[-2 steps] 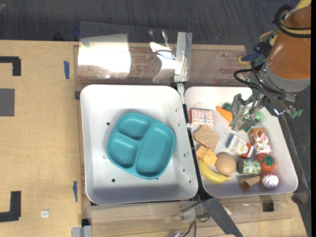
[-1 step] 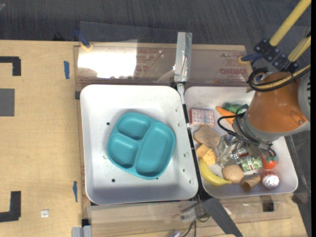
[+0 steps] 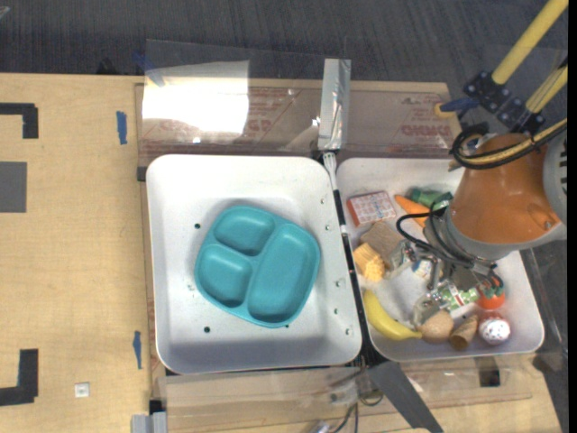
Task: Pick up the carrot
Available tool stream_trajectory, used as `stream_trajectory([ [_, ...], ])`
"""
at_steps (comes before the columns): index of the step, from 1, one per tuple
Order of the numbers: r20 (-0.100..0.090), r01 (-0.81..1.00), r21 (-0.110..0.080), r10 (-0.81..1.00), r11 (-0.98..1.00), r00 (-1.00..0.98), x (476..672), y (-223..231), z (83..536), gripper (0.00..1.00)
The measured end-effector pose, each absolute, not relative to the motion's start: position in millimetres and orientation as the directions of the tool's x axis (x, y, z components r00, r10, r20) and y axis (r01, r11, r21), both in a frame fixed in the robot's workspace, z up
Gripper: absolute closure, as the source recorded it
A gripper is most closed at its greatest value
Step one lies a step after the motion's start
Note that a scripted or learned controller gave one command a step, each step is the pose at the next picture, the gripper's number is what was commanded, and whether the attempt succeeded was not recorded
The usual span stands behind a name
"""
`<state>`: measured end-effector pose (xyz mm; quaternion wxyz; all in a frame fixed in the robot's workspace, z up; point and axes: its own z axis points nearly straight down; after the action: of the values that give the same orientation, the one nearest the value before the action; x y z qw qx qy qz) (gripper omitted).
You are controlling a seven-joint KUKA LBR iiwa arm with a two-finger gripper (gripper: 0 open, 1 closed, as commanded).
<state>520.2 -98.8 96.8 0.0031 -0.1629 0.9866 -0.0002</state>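
Carrot [image 3: 413, 204] lies up-left of the claw [image 3: 442, 289], near the bin's far wall beside green pieces. Claw spread can't be told; better to shift there, then descend straight.

Matt teal plastic divided plate [image 3: 257, 264] in a smooth white plastic bin [image 3: 171, 206]; behind the bin, glossy clear sheeting [image 3: 216, 106]; left of it, matt wooden board [image 3: 68, 242].

carrot [image 3: 412, 204] mostly hidden by arm, end effector [image 3: 442, 289] fingers unclear
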Motion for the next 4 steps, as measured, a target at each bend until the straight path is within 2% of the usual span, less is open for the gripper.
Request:
stream_trajectory([
  [1, -0.009, -0.1, -0.001, -0.1, 0.995, -0.995, 566.2, -129, 108, 0.0],
  [2, -0.023, -0.406, -0.012, -0.407, 0.914, -0.913, 631.7, -142, 98, 0.0],
  [3, -0.037, -0.404, -0.019, -0.405, 0.914, -0.914, 636.1, -141, 113, 1.0],
  [4, -0.012, -0.104, 0.003, -0.104, 0.995, -0.994, 601.6, -183, 90, 1.0],
])
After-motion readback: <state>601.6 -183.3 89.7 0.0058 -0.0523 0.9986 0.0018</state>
